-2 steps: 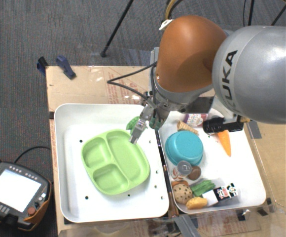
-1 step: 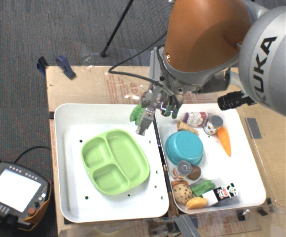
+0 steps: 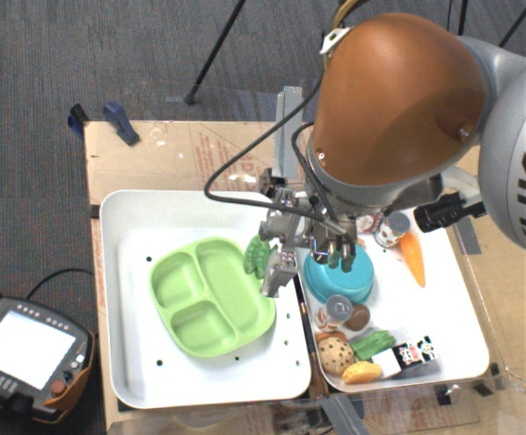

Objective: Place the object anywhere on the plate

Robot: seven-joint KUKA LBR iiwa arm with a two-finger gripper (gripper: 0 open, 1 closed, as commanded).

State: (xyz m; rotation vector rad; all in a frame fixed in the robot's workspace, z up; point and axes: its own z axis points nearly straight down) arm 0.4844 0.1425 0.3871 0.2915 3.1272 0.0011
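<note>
A light green plate (image 3: 210,303) with three compartments lies in the left bin (image 3: 127,234). A small dark green leafy toy (image 3: 258,255) sits at the plate's upper right rim, close to the divide between the bins. My gripper (image 3: 281,259) hangs right beside this toy on its right, touching or nearly touching it. The arm's big orange band (image 3: 394,93) and wrist cover the gripper's upper part, so the grip itself is hidden.
The right bin (image 3: 453,315) holds a blue bowl (image 3: 340,277) just right of the gripper, a carrot (image 3: 413,257), a can (image 3: 336,309), a cookie (image 3: 334,352), a green pod (image 3: 373,343), a cow-patterned box (image 3: 413,354) and several other toys. A black cable (image 3: 236,166) loops over the left bin's back edge.
</note>
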